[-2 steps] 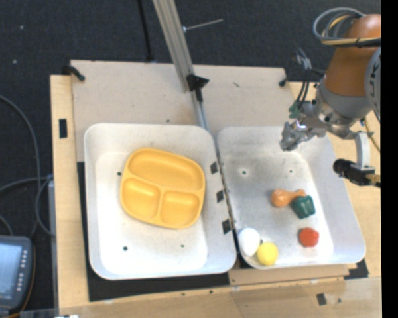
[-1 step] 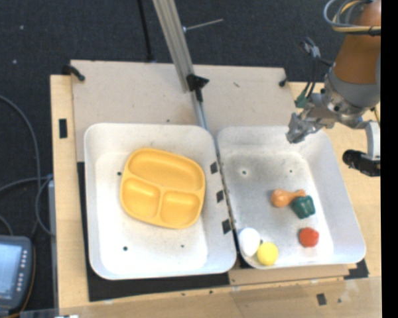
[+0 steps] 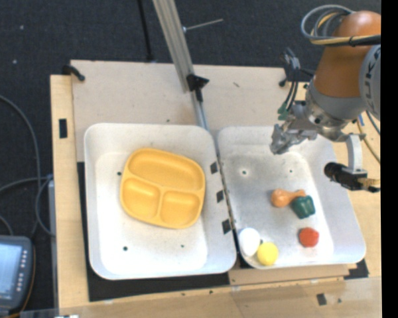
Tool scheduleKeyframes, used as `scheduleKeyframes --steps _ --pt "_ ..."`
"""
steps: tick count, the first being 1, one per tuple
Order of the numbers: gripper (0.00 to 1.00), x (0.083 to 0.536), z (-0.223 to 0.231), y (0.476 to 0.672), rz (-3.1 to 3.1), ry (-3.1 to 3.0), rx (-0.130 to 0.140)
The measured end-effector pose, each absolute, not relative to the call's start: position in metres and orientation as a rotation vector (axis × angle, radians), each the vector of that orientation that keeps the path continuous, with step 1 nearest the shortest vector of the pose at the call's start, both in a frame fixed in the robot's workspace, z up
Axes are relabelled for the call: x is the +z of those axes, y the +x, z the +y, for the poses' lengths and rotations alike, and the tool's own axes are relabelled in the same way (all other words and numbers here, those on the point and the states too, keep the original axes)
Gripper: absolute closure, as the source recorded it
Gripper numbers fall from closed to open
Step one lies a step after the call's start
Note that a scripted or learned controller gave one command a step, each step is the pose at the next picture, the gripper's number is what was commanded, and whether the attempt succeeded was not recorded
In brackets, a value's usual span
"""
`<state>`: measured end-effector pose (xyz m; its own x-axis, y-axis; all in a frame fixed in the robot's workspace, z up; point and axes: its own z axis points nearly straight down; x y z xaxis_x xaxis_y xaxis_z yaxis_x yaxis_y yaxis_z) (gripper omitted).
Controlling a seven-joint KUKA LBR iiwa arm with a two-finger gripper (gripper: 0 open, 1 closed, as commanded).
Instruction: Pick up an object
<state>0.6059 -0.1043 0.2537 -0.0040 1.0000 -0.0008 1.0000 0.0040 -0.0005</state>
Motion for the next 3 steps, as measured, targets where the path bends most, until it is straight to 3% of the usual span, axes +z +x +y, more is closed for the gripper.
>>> scheduleKeyframes --steps 3 --pt "1.0 0.242 0.048 0.55 2.229 2.215 0.0"
